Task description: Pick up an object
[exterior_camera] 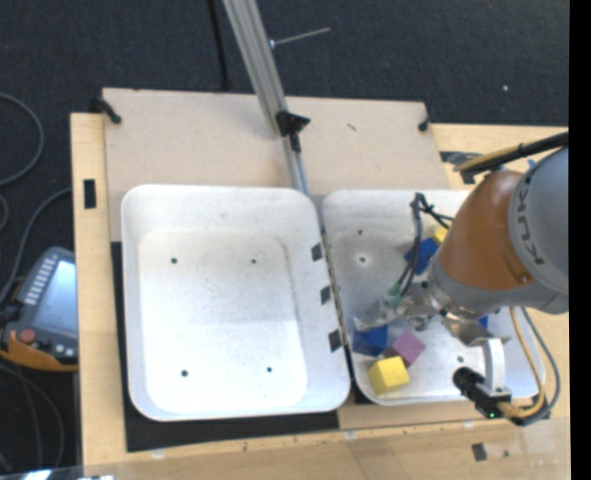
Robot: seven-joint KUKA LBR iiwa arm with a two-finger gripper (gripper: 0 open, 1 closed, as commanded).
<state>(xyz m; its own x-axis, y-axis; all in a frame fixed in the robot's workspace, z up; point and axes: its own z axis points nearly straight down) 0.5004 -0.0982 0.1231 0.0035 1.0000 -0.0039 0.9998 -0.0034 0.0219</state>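
The arm reaches into the right bin (360,218) from the right, its orange band and grey wrist covering much of the bin's middle. My gripper (393,313) hangs low over the bin floor, just above a cluster of small objects. A yellow cube (388,373) lies near the bin's front edge. A pink block (409,347) sits right behind it, and a blue block (371,339) lies to their left. Another blue piece (421,255) and a bit of yellow (438,236) peek out beside the arm further back.
The left bin (225,298) stands beside the right one, sharing a middle rim. A slanted metal rail (260,58) crosses the back of the bench. Cables and a teach pendant (45,308) lie off the bench at the left.
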